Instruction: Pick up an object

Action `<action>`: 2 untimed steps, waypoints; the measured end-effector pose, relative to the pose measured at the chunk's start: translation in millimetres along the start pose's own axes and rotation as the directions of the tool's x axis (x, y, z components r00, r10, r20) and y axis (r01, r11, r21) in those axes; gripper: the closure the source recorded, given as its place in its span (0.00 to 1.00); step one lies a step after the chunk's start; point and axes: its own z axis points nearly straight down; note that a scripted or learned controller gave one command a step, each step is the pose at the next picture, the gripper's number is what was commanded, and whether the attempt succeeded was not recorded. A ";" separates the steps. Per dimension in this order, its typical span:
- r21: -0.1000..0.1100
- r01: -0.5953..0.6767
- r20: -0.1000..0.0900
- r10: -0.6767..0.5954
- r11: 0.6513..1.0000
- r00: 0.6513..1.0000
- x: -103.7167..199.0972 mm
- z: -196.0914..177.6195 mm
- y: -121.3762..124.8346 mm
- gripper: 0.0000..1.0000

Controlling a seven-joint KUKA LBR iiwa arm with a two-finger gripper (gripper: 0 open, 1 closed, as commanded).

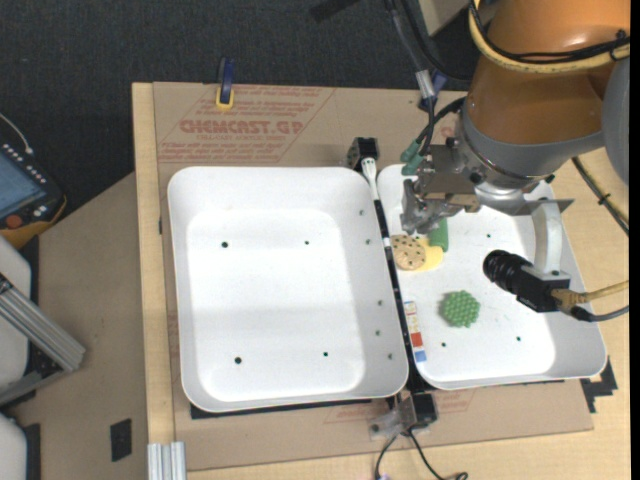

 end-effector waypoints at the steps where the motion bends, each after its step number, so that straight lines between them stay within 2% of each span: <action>1: 0.002 -0.011 0.001 0.011 1.000 1.000 -45.9 16.8 -27.1 1.00; 2: -0.010 -0.003 0.000 0.003 1.000 1.000 -17.2 -40.3 -27.4 1.00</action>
